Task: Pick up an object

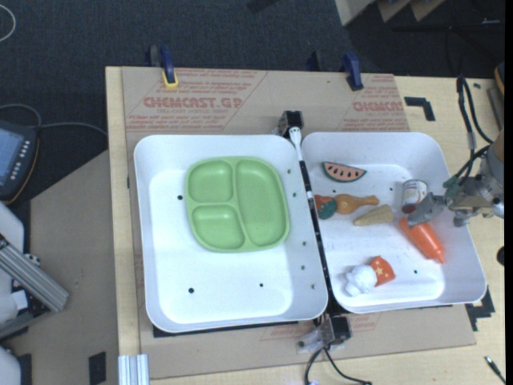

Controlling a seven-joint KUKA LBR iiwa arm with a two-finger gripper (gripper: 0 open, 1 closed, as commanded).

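Over the right bin (457, 283), the gripper (417, 209) is hovering beside an orange carrot (426, 240), finger state unclear, nothing lifted yet.

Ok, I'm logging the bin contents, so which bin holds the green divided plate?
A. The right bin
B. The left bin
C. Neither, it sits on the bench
B: the green divided plate lies inside the left bin, while the toy food sits in the right bin.

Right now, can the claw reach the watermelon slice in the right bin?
Probably yes. The watermelon slice lies alone near the right bin's far wall, with bare floor around it. The claw is over the same bin, by the carrot.
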